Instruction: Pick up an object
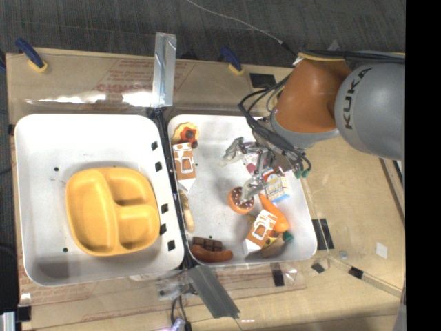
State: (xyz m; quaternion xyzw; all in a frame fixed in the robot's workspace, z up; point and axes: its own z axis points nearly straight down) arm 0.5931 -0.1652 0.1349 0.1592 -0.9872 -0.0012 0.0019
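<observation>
From the camera above the bench, two shallow white bins sit side by side on a brown cardboard-like surface. The left bin [27, 185] holds a yellow divided tray [111, 210], three compartments, lying flat near the bin's middle.

The right bin [213, 126] carries the toy food. Along its left wall, from the top: a small orange-and-brown piece [186, 134], then an orange carton [184, 163] with a white panel whose print is too small to read, then a pale, slim piece [187, 214] lying along the wall. At the bottom edge lie a dark chocolate bar [207, 243] and, touching it, a reddish sausage [211, 255]. Toward the lower right stands a second orange carton [264, 227], with a green-tipped item [286, 238] just beside it. Near the middle is an orange doughnut [240, 199] with dark icing.

The arm [358, 109] comes in from the right — "KUKA" reads in black down its grey housing, next to the orange band [310, 98]. The gripper [255, 178] hangs over the right bin, its metal fingers pointing down just above the doughnut and beside a small blue-and-white box [277, 188]. Whether it is released or clenched I cannot tell — cables and linkage clutter the tips.
</observation>
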